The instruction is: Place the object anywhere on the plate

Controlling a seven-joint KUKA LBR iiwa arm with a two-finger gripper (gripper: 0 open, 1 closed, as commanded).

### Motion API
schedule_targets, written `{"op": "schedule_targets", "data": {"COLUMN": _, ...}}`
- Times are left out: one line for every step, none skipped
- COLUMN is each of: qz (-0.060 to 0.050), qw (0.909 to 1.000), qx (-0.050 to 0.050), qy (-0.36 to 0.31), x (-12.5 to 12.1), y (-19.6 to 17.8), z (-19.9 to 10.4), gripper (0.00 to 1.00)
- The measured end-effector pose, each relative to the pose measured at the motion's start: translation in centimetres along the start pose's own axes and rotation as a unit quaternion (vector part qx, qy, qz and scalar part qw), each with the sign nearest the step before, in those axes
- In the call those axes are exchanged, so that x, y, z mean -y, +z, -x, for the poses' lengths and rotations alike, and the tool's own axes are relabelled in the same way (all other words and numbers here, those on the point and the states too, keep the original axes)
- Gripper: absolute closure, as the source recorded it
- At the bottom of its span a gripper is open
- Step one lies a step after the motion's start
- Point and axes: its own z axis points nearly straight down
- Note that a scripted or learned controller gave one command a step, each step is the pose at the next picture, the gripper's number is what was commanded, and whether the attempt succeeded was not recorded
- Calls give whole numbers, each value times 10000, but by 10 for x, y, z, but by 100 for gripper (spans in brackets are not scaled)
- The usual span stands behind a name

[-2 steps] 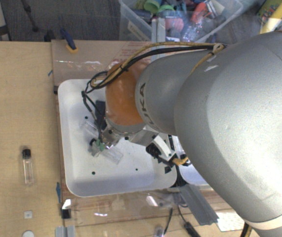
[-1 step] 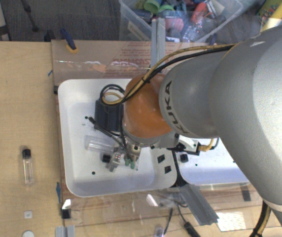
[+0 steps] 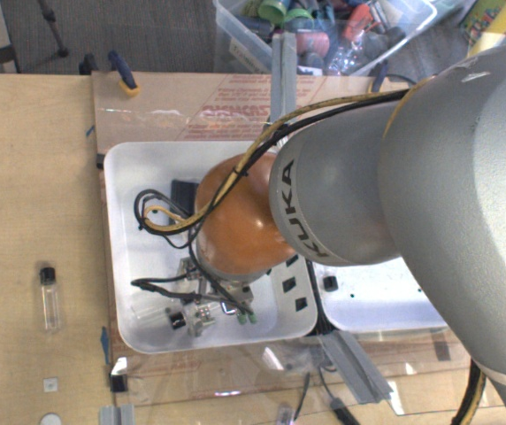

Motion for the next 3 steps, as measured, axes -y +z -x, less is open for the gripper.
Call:
{"op": "schedule_targets", "data": {"qz": 15, "qw": 9565, "qx": -17, "qy": 2916, "x": -12, "y": 2, "z": 6, "gripper": 100}}
{"op": "schedule_targets", "data": {"qz": -17, "qw": 9935, "qx": -59, "qy": 1138, "x": -12, "y": -17, "z": -13, "gripper": 100}}
{"op": "schedule_targets", "data": {"qz": -4, "qw": 9452, "qx": -52, "qy": 3266, "x": -17, "y": -84, "z": -13, "gripper": 100}}
